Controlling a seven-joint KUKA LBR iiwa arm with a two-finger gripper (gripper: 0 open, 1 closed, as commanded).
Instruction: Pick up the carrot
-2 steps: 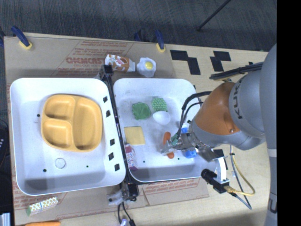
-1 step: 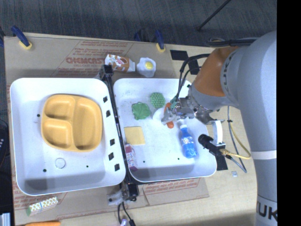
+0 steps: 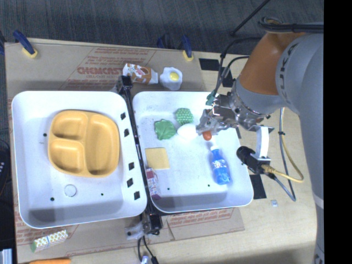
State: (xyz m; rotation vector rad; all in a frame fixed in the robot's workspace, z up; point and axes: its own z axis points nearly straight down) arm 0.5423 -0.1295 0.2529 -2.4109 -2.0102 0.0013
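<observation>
Grey arm point(image 3: 297, 65) w/ orange band enters from the right, highest in view; its end effector point(image 3: 212, 126) hangs over the right bin point(image 3: 192, 202), upper-right area. Small orange carrot point(image 3: 207, 136) sits at the fingertips, apparently between them, so the end effector looks clamped on the carrot, though the contact is small & partly hidden. Right bin contents: white egg-like object point(image 3: 186, 130) just left of the carrot; green leafy piece point(image 3: 164, 128) & green knobbly ball point(image 3: 183, 115) nearby; yellow cheese slice point(image 3: 157, 158) lower left; blue bottle point(image 3: 220, 166) below the carrot. Left bin point(image 3: 27, 164) holds a yellow divided plate point(image 3: 85, 142). On the desk point(image 3: 88, 59) behind the bins: small carton point(image 3: 137, 73) & yellow-centred white item point(image 3: 171, 78).
</observation>
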